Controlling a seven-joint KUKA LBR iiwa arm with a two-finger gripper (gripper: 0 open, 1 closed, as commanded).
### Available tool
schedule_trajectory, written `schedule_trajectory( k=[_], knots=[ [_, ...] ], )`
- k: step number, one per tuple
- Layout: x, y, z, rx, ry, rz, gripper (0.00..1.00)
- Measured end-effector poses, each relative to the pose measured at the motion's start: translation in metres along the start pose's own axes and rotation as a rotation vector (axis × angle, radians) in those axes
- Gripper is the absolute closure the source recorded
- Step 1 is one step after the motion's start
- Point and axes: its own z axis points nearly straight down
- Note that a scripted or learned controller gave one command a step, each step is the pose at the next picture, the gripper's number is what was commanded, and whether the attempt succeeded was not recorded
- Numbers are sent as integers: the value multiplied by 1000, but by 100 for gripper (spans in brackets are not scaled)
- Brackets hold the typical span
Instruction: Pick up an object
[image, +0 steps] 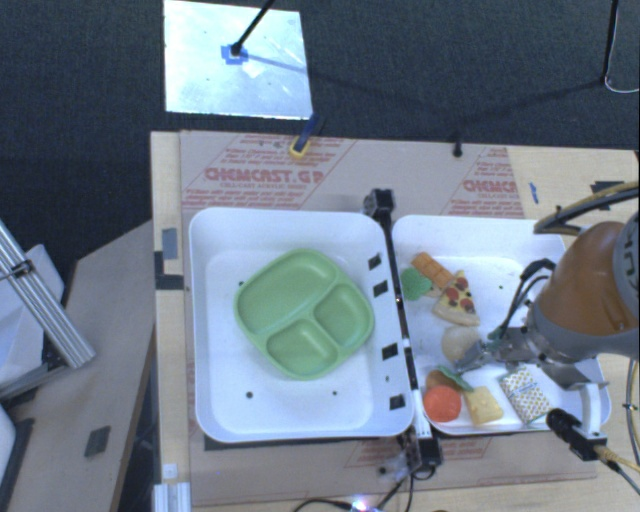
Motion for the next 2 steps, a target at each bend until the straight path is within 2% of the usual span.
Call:
schedule_trajectory(
  k=[1, 2],
  knots=[
    [0, 1, -10, -2, -1, 0, 100],
    [5, -1, -70, -1, -1, -3, 100]
  ],
)
